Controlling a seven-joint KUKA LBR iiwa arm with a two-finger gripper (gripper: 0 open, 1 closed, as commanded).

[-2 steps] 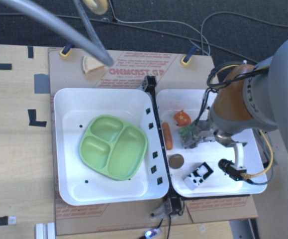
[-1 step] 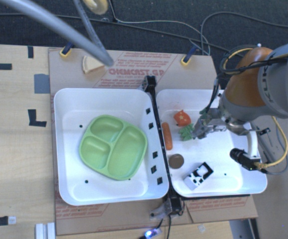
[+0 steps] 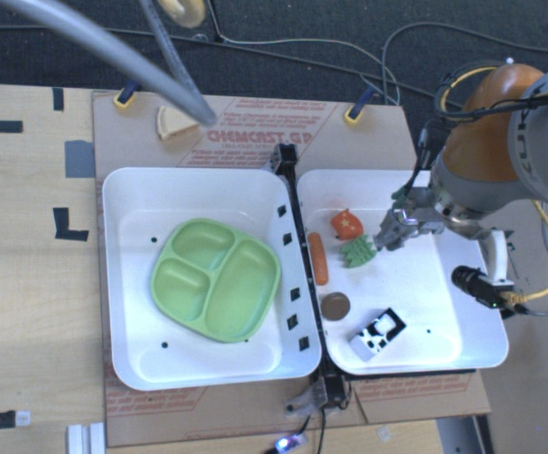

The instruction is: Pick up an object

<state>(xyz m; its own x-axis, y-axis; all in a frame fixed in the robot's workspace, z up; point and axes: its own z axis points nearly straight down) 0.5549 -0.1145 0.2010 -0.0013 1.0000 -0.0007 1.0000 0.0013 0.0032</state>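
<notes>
**Broccoli piece beside the gripper in the right bin**

Broccoli piece point(image 3: 358, 252), green and leafy, lies in the right bin point(image 3: 444, 343), toward its upper left. From the camera view, the gripper point(image 3: 388, 237) sits just at the broccoli's 2 o'clock, close beside it; I cannot tell how its jaws stand or whether it touches. A red tomato point(image 3: 347, 223) is at the broccoli's 11 o'clock. An orange carrot point(image 3: 320, 258) lies at its 9 o'clock along the divider. A brown disc point(image 3: 335, 305) and a black-and-white block point(image 3: 378, 334) rest toward 6 o'clock. The left bin point(image 3: 122, 253) holds 1 green divided plate point(image 3: 217, 279).
</notes>
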